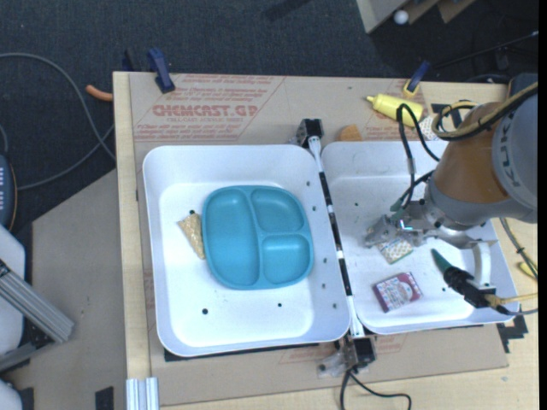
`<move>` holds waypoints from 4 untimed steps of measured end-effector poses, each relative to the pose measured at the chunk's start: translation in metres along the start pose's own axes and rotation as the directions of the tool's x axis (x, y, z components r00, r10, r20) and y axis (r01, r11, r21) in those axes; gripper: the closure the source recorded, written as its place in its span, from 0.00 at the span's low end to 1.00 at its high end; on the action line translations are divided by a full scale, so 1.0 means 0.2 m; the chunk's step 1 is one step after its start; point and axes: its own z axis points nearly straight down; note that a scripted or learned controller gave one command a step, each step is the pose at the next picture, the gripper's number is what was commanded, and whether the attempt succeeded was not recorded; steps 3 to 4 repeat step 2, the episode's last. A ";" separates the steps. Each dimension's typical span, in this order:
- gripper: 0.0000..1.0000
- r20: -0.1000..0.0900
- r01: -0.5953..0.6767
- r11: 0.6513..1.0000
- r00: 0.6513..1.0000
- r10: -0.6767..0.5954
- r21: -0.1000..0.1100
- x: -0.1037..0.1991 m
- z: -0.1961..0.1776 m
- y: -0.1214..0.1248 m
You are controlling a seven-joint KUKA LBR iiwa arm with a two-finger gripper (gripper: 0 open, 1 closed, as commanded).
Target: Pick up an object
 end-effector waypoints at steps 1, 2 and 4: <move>1.00 0.000 0.000 1.000 1.000 0.000 -0.002 0.00 -0.05 0.00; 1.00 0.000 0.003 1.000 1.000 -0.003 -0.004 0.42 -0.51 0.12; 1.00 0.000 0.003 1.000 1.000 -0.003 -0.004 0.42 -0.51 0.12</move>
